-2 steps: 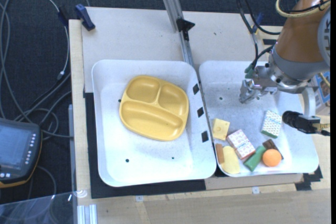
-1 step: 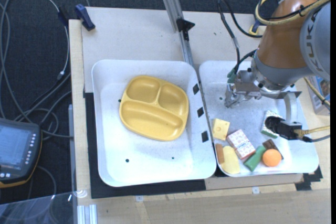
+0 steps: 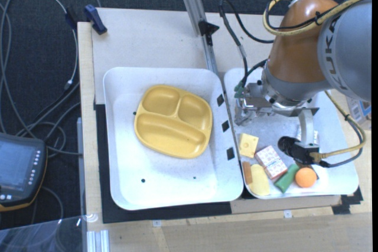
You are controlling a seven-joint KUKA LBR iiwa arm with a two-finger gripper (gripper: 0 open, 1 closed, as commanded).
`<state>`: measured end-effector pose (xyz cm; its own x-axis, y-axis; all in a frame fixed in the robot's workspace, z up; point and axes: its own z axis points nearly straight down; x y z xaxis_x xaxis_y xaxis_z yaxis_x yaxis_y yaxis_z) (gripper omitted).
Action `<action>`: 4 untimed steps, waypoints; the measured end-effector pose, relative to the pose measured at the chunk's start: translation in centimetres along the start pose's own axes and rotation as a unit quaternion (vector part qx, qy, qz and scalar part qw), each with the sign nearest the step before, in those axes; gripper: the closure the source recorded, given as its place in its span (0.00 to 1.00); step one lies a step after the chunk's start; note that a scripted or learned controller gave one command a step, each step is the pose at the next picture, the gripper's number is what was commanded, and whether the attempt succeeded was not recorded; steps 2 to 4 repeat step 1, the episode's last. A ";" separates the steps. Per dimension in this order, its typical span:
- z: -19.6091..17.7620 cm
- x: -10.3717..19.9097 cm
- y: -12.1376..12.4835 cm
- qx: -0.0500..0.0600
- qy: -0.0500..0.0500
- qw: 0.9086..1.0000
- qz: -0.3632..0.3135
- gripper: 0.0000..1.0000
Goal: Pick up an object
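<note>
Claw low over the right bin, grip unclear

We see the claw (image 3: 245, 110) hanging at the left side of the right bin (image 3: 336, 127), under the orange band of the arm (image 3: 301, 38). We cannot tell whether it is open or closed, and nothing visible sits in it.

In the right bin the objects crowd the near edge: a yellow cheese wedge (image 3: 248, 144), a small red and white box (image 3: 270, 162), a pale yellow piece (image 3: 258, 180), a green piece (image 3: 286, 177) and an orange ball (image 3: 305, 177). All lie apart from the claw, nearer us.

In the left bin (image 3: 118, 174) rests a yellow divided plate (image 3: 173, 121), toward its far right part. Both bins sit side by side on the table (image 3: 142, 32)
</note>
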<state>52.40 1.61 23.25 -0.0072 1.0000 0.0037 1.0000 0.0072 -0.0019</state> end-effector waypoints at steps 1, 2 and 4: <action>0.3 4.4 -0.4 0.000 0.000 1.000 0.001 1.00; 0.3 4.4 -0.4 0.000 0.000 1.000 0.001 1.00; 0.3 4.4 -0.4 0.000 0.000 1.000 0.001 1.00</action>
